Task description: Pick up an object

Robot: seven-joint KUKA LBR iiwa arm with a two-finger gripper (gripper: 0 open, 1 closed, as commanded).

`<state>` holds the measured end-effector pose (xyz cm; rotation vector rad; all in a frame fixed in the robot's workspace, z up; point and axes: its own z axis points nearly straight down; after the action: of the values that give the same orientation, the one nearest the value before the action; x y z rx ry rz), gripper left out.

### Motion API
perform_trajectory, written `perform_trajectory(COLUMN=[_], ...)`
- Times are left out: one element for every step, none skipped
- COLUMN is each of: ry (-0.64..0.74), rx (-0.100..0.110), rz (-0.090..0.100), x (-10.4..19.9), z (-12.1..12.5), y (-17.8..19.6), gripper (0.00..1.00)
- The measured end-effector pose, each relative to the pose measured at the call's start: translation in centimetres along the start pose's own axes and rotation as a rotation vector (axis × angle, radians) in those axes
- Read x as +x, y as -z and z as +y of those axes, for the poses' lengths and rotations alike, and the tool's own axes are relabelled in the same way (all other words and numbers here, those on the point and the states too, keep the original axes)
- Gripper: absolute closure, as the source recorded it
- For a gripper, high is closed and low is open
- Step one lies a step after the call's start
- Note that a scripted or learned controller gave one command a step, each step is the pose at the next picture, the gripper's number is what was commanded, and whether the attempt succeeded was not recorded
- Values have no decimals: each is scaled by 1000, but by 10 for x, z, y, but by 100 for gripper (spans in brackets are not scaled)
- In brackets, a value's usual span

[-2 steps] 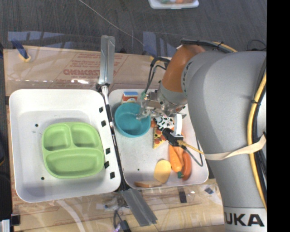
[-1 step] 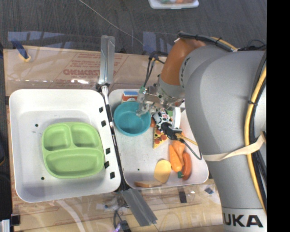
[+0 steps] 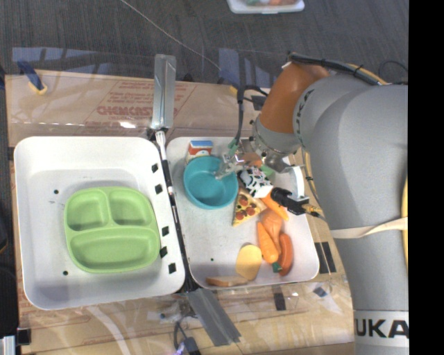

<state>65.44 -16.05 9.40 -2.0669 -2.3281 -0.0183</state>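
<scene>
The right bin point(image 3: 208, 239) holds the toy objects. A blue bowl point(image 3: 207, 183) sits at its back left. My gripper point(image 3: 232, 165) hangs over the bowl's right rim, below the orange wrist band. Just right of the bowl lie a black-and-white patterned toy point(image 3: 258, 184) and a pizza slice point(image 3: 244, 206). Toward the front are an orange carrot point(image 3: 268, 240), a red sausage point(image 3: 286, 254), a yellow rounded piece point(image 3: 248, 262) and a thin brown strip point(image 3: 220, 281). A small carton point(image 3: 200, 148) stands behind the bowl.
The left bin point(image 3: 31, 163) carries a green divided plate point(image 3: 111, 229). A metal bar point(image 3: 164, 90) runs back from the gap between the bins. My grey arm point(image 3: 354, 152) covers the right bin's right edge. A white tray point(image 3: 266, 6) lies far back.
</scene>
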Motion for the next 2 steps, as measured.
perform_trajectory(ry=[-322, -663], rx=[13, 17], rz=[4, -16], x=[9, 14], z=[4, 0], y=[-2, -3], gripper=[100, 100])
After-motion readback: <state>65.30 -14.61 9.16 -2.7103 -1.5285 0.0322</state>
